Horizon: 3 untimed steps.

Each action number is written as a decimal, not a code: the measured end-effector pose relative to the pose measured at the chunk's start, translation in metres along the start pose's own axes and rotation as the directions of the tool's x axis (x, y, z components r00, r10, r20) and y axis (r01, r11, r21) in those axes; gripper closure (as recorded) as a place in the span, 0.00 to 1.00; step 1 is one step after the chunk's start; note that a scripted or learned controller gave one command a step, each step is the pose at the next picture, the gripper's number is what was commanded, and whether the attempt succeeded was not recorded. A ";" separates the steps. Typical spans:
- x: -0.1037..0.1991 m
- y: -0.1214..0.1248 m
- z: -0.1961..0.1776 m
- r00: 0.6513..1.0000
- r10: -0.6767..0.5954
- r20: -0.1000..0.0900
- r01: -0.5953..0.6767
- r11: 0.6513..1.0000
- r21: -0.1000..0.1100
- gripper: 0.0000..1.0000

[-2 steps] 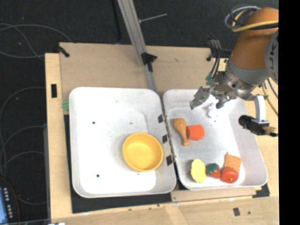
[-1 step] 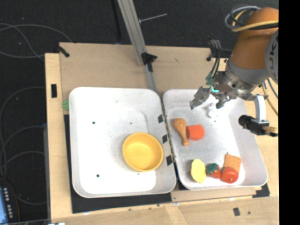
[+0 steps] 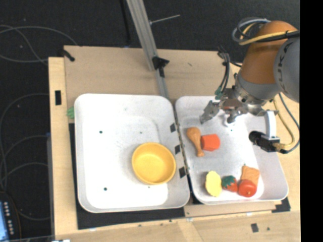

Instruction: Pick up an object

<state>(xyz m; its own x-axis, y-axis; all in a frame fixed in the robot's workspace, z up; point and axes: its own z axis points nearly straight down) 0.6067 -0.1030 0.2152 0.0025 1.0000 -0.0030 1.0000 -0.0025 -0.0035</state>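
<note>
Above, spread fingers [image 3: 220, 113] hover near the right bin's [image 3: 194, 105] far edge.

grey arm reaches in from the right; gripper [image 3: 220, 114] seemingly spread, holding nothing.

- Right bin [image 3: 267, 175], far half: bare floor; you pass freely.
- Near edge: yellow piece [image 3: 213, 183], tomato [image 3: 247, 188], apparently touching, crowd you.
- Centre: drumstick [image 3: 195, 139] beside orange block [image 3: 210, 142].
</note>
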 end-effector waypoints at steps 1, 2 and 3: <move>0.006 0.002 0.059 1.000 0.002 0.000 -0.002 1.000 0.001 0.00; 0.002 0.005 0.106 1.000 0.001 0.006 -0.001 1.000 -0.014 0.00; 0.003 0.007 0.092 1.000 0.007 0.001 -0.007 1.000 -0.021 1.00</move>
<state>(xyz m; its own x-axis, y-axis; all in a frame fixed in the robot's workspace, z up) 0.6134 -0.1004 0.1233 0.0095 0.9999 -0.0043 0.9998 -0.0094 0.0178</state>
